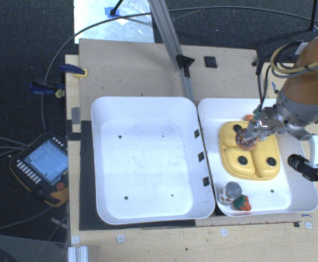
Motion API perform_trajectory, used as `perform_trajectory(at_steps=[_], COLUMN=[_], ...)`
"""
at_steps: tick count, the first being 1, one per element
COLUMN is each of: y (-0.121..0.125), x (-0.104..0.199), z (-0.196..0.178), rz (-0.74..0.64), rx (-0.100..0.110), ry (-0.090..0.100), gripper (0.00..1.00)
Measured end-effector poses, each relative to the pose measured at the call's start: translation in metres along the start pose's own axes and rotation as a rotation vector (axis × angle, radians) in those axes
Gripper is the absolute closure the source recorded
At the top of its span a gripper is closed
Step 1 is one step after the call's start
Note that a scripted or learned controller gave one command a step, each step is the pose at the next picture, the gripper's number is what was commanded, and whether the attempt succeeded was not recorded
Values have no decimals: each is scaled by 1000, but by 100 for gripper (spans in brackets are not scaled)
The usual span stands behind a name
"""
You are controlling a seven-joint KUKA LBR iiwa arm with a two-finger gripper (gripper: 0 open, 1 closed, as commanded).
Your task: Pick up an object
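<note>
- In the bin on the view's right, close to its middle: one yellow moulded plastic piece, rounded, with dark round spots on its top. It lies flat on the bin floor and is the largest thing there, so I judge it the likely pick.
- Over the far end of that yellow piece: the gripper, lowered from the grey and orange arm. It is touching the yellow surface or just above it; which of the two cannot be told from here.
- State of the gripper: cannot tell. Its tip is a small blur with a brownish ring shape at it, and whether it is spread or closed on anything does not show.
- Near corner of the same bin: a small grey round thing and, touching or just beside it, a small orange-red and green thing. Both are well apart from the gripper.
- Bin on the view's left: white floor with a few small dark dots.
- On the dark floor beside the bench: a handheld control pendant, its screen lit.
- Progress, as a judgement: the approach looks done. A firm grasp and the lift are left, since the yellow piece is not yet raised.
</note>
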State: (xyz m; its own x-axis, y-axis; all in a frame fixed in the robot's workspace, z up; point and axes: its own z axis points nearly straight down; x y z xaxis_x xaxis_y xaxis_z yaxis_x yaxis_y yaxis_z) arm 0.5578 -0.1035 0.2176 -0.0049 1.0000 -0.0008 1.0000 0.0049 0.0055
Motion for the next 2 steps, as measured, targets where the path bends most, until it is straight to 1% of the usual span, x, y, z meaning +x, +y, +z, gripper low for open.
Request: perform_trajectory(at_steps=[1,2], y=[22,26], x=[60,111], z=[-5,-9], rz=[-6,-6], rx=[1,3], ry=[4,3], gripper=[100,100])
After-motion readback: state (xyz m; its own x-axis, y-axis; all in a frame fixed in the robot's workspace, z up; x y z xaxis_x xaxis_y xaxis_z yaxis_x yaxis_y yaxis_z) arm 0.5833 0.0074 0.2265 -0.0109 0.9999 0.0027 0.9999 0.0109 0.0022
